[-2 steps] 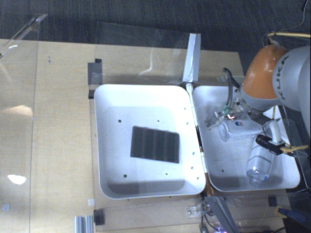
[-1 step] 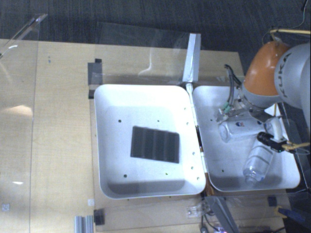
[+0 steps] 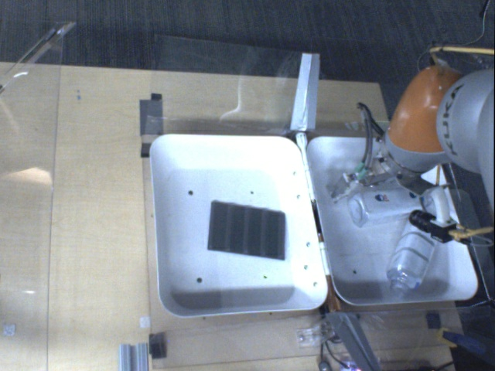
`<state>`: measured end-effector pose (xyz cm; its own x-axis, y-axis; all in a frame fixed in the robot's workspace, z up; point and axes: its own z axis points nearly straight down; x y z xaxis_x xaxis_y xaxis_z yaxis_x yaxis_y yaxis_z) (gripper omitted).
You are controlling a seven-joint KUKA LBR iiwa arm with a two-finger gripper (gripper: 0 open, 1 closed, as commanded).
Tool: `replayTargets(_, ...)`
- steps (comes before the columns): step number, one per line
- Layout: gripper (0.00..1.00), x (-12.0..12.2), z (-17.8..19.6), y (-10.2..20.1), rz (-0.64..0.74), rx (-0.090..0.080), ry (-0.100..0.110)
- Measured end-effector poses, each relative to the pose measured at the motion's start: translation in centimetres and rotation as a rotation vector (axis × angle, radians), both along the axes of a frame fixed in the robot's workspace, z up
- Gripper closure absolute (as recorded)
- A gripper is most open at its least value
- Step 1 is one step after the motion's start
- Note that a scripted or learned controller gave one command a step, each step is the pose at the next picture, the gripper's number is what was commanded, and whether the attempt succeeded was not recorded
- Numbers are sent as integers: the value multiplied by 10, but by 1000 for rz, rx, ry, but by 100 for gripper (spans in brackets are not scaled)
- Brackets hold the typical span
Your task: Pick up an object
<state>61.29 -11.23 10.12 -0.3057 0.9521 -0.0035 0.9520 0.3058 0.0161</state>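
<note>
A black ridged rectangular pad (image 3: pixel 247 229) lies flat in the middle of the left bin (image 3: pixel 174 168). In the right bin (image 3: pixel 340 280), a clear plastic bottle (image 3: pixel 408 260) lies on its side near the front right. A clear, cup-like object (image 3: pixel 363 207) lies in that bin's middle. My gripper (image 3: pixel 349 184) reaches down into the back left part of the right bin, just above and behind the clear cup-like object. The orange band (image 3: pixel 421 118) of the arm sits over the bin's back right corner. Nothing is visibly held.
A metal post (image 3: pixel 305 91) rises behind the divide between the two bins. The bins' inner walls meet at a narrow seam (image 3: pixel 315 215). Bare wooden bench (image 3: pixel 77 207) spreads to the left of the bins.
</note>
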Motion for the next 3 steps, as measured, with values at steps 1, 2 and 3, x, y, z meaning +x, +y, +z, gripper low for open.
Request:
replayTargets(1, 100, 2, 12, 1, 1, 1, -6)
replayTargets(2, 0, 2, 12, 1, 1, 1, -5)
replayTargets(3, 0, -22, -12, -19, 85, -1, 6)
